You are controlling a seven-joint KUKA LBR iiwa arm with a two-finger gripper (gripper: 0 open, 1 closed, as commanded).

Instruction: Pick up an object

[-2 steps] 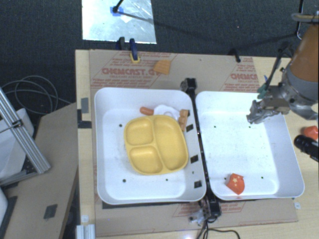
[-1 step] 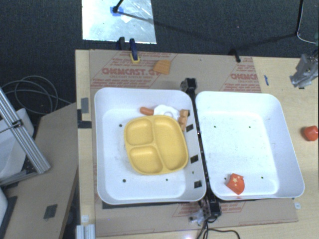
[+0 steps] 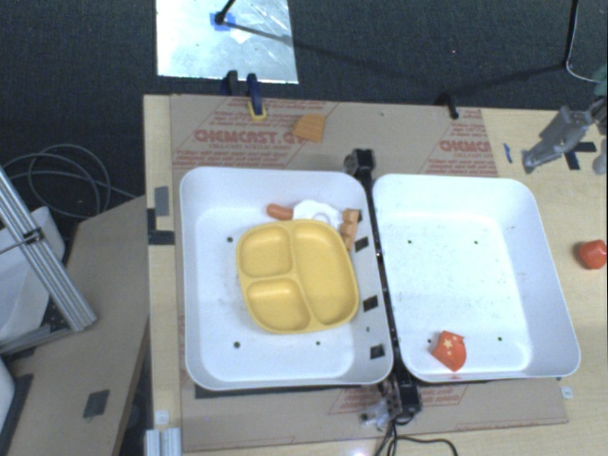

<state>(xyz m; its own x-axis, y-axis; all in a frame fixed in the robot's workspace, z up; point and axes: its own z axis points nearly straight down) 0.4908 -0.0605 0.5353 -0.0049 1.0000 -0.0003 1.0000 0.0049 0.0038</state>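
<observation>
In the left bin [image 3: 204, 283] a yellow divided plate [image 3: 294, 275] lies near the middle. Behind it sit a small orange sausage-like piece [image 3: 279, 212], a white item [image 3: 316, 213] and a tan piece [image 3: 351, 222] against the right wall. The right bin [image 3: 532, 255] holds one red-orange object [image 3: 448, 349] near its front edge. My gripper [image 3: 538, 156] hangs at the far right, outside and behind the right bin's back corner, well away from every object.
A red-orange item [image 3: 591, 253] lies on the bench right of the right bin. A tan block [image 3: 309, 126] and a blue-and-yellow clamp [image 3: 253, 96] sit on the cardboard behind the left bin. A shiny sheet [image 3: 226, 27] lies on the floor beyond.
</observation>
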